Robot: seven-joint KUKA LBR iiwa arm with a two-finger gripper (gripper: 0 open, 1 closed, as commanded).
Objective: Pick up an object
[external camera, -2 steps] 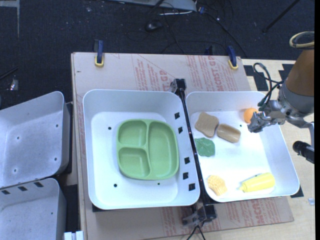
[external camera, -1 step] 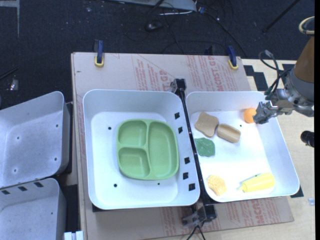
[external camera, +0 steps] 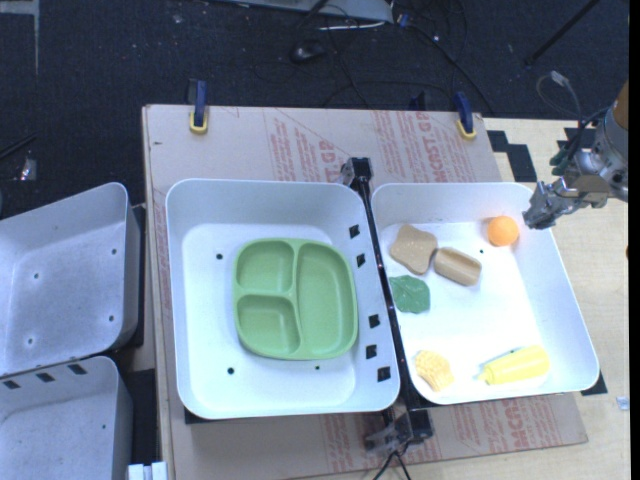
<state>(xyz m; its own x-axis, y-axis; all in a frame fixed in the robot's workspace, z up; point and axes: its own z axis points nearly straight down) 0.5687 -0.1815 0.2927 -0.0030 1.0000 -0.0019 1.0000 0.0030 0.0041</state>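
Observation:
The right bin (external camera: 560, 298) holds several toy foods: an orange ball (external camera: 503, 231) at the back right, a tan bread slice (external camera: 412, 248), a tan roll (external camera: 457, 266), a green leaf piece (external camera: 410, 294), a yellow corn piece (external camera: 433, 370) and a yellow block (external camera: 516, 365) at the front. My gripper (external camera: 541, 213) hovers at the bin's back right rim, just right of the orange ball and apart from it. Nothing shows between its fingers.
The left bin (external camera: 200, 218) holds a green divided tray (external camera: 296, 299). A black divider (external camera: 375, 268) runs between the bins. More white bins (external camera: 60, 268) lie off the bench at left. Clamps (external camera: 199, 106) hold the board's far edge.

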